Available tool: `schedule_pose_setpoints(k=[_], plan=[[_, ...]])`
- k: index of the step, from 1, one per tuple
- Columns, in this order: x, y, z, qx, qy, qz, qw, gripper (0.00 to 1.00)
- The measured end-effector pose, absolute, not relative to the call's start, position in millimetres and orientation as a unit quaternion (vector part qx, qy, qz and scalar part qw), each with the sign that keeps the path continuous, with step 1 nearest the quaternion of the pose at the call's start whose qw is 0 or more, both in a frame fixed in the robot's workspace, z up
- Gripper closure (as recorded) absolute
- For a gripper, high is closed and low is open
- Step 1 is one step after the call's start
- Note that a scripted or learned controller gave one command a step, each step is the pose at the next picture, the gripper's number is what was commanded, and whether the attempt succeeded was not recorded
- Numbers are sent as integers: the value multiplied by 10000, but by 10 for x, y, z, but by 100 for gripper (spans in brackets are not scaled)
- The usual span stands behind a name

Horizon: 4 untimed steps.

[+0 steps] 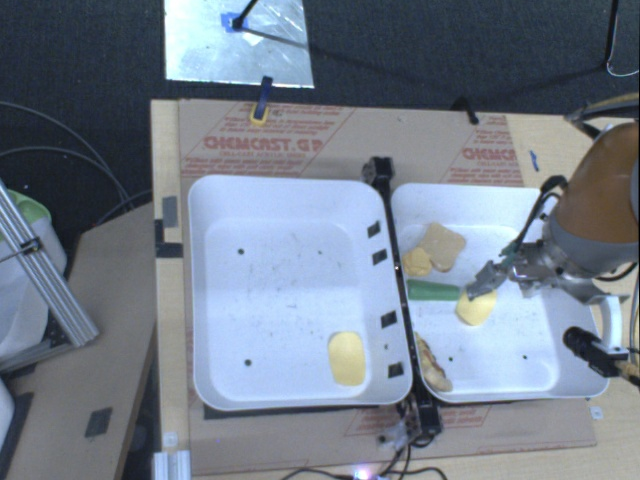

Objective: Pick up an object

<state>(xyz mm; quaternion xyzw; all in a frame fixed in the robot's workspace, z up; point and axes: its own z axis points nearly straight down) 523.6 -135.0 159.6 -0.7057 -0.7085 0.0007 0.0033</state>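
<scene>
The objects are small soft-looking food shapes, mostly pale yellow, plus one green piece. Five yellow or tan pieces can be counted, and one green.

The left bin [250, 218] holds a single rounded yellow piece [347, 357] near its front right corner. The right bin [520, 368] holds the rest: a small yellow lump [417, 262] touching a tan slice [443, 243] toward the back left, a green stick [432, 290] lying flat near the left wall, a brownish piece [432, 364] against the front left wall, and a yellow lump [476, 309] near the middle.

The gripper [484, 284] sits just above that middle lump, beside the green stick's end; whether it is wide or narrow cannot be told. The arm [600, 213] enters from the right.
</scene>
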Motion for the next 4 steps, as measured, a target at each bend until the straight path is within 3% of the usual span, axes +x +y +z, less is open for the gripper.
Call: schedule_pose_setpoints(k=[1,2,3,4], plan=[[5364,-1016,2432,-7040,-7102,-40,-41,0],[5109,-1421,1049,-7084,-7058,35,41,0],[5674,-816,833,-7035,-7107,-22,-7,0],[4847,-1960,863,-7103,-7039,3,-22,0]])
